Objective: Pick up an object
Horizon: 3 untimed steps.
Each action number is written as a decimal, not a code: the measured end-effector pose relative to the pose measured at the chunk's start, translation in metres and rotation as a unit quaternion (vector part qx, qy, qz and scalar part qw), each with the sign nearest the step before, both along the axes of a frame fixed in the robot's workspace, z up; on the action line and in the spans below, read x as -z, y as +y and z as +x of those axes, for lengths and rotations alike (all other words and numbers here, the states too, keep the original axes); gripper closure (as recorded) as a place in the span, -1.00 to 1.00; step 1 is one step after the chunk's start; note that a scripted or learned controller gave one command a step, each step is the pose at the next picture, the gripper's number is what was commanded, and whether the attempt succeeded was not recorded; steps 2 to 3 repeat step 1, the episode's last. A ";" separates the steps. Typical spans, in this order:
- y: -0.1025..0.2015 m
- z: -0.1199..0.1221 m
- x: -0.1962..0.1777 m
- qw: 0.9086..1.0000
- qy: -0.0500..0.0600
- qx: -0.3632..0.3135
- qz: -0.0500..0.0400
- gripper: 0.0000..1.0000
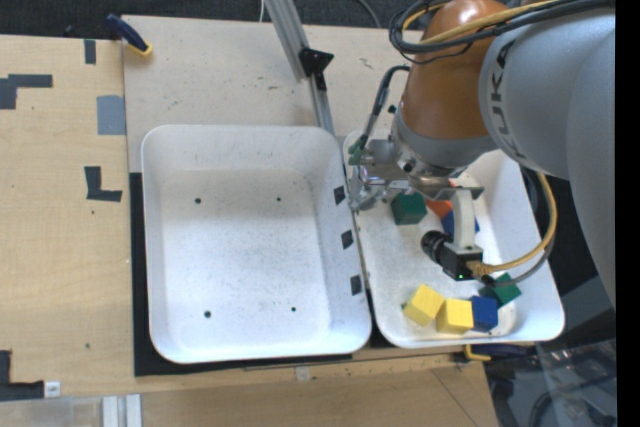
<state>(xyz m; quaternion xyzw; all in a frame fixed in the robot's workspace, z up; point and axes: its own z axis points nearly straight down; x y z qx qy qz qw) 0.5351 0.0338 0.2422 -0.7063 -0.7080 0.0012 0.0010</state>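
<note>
Camera view looked down on a tan surface (pixel 60 215) carrying two white bins side by side. At centre sat the left bin (pixel 245 140). To its right, the right bin (pixel 535 315) held small blocks: a dark green block (pixel 407 208) near its upper middle, two yellow blocks (pixel 424 303) and a blue block (pixel 485 313) at the lower edge. The grey and orange arm (pixel 470 85) reached over the right bin. Its gripper (pixel 372 177) hung just left of the green block; whether it was open or closed could not be told.

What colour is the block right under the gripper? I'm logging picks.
Green block, seen in the camera view, lying in the right bin.
</note>
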 end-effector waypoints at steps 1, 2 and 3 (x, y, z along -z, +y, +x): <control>0.045 -0.013 0.007 1.000 0.000 -0.002 0.000 1.00; 0.045 -0.013 0.007 1.000 0.000 -0.002 0.000 1.00; 0.045 -0.013 0.007 1.000 0.000 -0.002 0.000 1.00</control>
